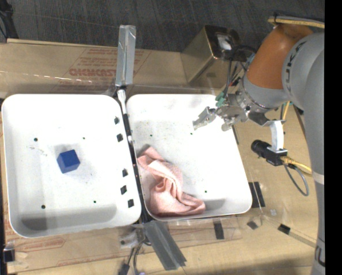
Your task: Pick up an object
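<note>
A blue cube (68, 160) lies in the left bin (22, 113), left of its middle. A crumpled pink cloth (166, 183) rests in the near left corner of the right bin (176, 105). My gripper (215, 121) hangs over the far right part of the right bin, well above and to the right of the cloth. Its two fingers (202, 119) stand apart, open, with nothing between them.
A grey divider bar (125, 62) runs back from the seam between the two bins. A cardboard sheet (62, 67) lies behind the left bin. A brown box (202, 53) stands behind the right bin, close to the arm's wrist.
</note>
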Robot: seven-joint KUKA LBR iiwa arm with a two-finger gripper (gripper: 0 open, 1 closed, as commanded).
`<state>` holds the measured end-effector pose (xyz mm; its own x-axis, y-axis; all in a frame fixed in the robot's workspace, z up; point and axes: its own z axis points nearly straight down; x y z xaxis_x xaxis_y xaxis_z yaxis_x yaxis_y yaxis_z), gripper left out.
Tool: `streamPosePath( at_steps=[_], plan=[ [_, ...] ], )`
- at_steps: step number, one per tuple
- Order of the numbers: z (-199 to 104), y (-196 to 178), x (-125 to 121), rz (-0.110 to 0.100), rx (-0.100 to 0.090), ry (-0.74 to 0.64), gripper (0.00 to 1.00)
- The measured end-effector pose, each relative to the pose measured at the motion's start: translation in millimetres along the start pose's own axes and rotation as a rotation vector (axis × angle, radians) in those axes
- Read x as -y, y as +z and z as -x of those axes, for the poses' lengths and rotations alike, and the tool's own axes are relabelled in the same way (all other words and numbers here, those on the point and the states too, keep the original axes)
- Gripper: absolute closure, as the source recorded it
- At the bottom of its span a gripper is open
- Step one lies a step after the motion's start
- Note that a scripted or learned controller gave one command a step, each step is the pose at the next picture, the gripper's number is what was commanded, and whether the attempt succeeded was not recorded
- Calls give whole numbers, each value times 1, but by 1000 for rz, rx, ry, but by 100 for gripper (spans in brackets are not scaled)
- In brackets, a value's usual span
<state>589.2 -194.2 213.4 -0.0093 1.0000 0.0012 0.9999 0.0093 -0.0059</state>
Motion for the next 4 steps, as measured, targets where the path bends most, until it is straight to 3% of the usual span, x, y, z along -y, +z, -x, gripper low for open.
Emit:
streamPosePath(
  at_steps=[1, 2, 3, 4],
  plan=[
    [13, 21, -30, 4, 1, 185, 0],
    [-39, 51, 5, -1, 0, 198, 0],
    [-77, 123, 36, 0, 0, 105, 0],
    [-98, 122, 22, 5, 2, -122, 0]
  ],
)
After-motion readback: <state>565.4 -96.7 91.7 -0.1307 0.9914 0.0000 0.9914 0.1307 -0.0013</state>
